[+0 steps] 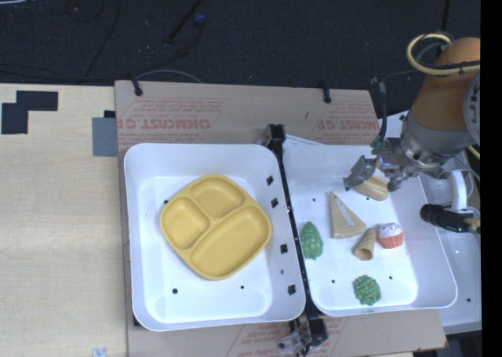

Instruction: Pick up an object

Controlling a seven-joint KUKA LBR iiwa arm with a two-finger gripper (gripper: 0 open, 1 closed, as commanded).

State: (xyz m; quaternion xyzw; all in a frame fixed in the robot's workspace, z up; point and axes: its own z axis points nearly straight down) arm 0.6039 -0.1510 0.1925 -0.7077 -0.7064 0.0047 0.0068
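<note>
Gripper [375, 176] at frame's right, fingers spread around tan bread piece [374, 187], not pinching. Best closed squarely, then lifted straight.

In the right bin [439, 289], toys crowd the frame's middle: wedge [343, 217], cone [365, 245], cupcake [390, 235], two green pieces [311, 240]. Its lower right floor lies open. A yellow tray [216, 226] fills the left bin's [149, 300] centre.

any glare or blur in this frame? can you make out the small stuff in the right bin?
Camera view: lighting is even and soft, with faint shadows under the yellow tray and no strong glare on the white bins. Overall sharpness is modest; the cupcake and green pieces read as shapes, fine detail lost. The gripper is cluttered and dim, and the background above the bench is dark.
</note>
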